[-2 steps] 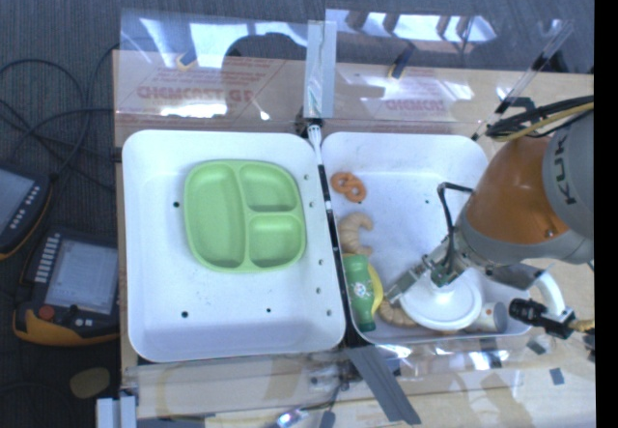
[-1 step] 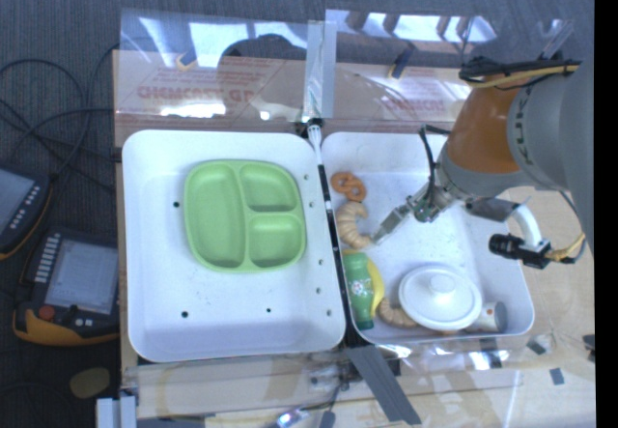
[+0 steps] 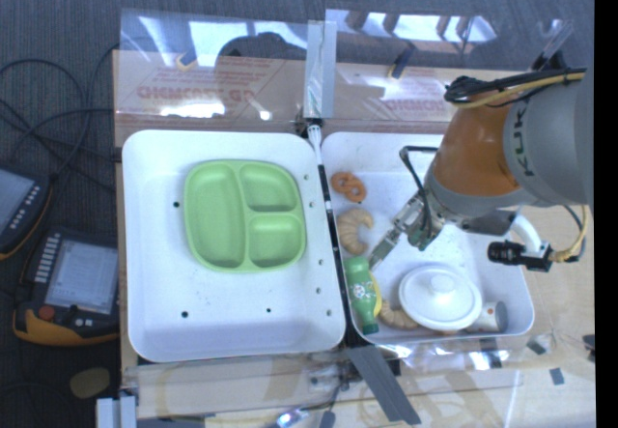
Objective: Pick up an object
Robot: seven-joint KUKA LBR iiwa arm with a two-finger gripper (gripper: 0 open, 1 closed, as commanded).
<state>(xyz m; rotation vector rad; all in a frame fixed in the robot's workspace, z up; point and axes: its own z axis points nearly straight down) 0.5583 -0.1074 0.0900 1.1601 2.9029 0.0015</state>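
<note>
Right now the gripper [image 3: 406,231] hangs low in the right bin [image 3: 521,305], released, nothing between its fingers. Croissant [image 3: 353,229] sits just left of it, white lidded bowl [image 3: 440,295] just below. Approach step, I'd say; next it must drop onto the croissant and clench.

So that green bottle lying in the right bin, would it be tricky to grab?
Probably a little. The green bottle lies on its side against the bin wall, so its rounded body may roll or slip if nudged. It looks like light plastic, likely stiff enough to hold. The white lidded dish sits close, crowding the gripper.
</note>
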